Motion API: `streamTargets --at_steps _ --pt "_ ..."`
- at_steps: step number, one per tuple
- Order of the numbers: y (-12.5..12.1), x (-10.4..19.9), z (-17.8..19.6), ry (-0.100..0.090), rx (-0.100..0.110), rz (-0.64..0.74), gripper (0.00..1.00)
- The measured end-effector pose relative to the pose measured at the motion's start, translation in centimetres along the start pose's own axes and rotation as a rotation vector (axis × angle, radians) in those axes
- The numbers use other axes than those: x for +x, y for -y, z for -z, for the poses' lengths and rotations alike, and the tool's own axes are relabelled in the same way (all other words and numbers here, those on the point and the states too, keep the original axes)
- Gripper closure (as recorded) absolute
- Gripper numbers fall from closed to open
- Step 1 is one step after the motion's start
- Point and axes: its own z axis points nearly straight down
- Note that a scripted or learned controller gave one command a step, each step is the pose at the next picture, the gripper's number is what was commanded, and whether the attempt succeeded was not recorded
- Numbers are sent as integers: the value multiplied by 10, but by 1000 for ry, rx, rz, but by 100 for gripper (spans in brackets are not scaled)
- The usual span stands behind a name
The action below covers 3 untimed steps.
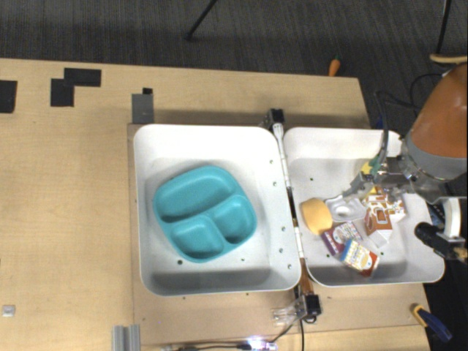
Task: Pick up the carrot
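Arm (439, 134) is reaching in from the right, w/ the orange band sitting over the far-right corner of the right bin (329, 159). Gripper (365, 178) is hanging over the middle of that bin, just above the clutter. Open or closed: can't tell, as the tip is blending into the shiny stuff under it, and nothing is visibly sitting in it.

Carrot: the only carrot-like thing is a small orange piece (334, 66) lying at the far edge of the bench, outside both bins and well apart from the gripper. It's too small to be sure.

In the right bin, a yellow rounded item (316, 215) is lying near the left wall. A silvery wrapper (342, 210) is sitting just beside it. A brown-and-white packet (384, 214) is lying under the gripper's right side. A colourful packet (358, 256) is resting near the front wall, w/ a purple packet (331, 240) touching its left end.

Left bin (146, 196) is holding a teal 3-compartment plate (205, 214), lying flat approx. in the centre.
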Motion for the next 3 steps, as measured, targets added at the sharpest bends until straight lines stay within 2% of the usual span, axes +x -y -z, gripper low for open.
streamTargets --at_steps 1,2,3 --pt "-24 82 -21 -3 0 -58 0" --pt "-24 78 -20 0 -1 -64 0" --pt "-11 100 -22 -2 4 -116 0"
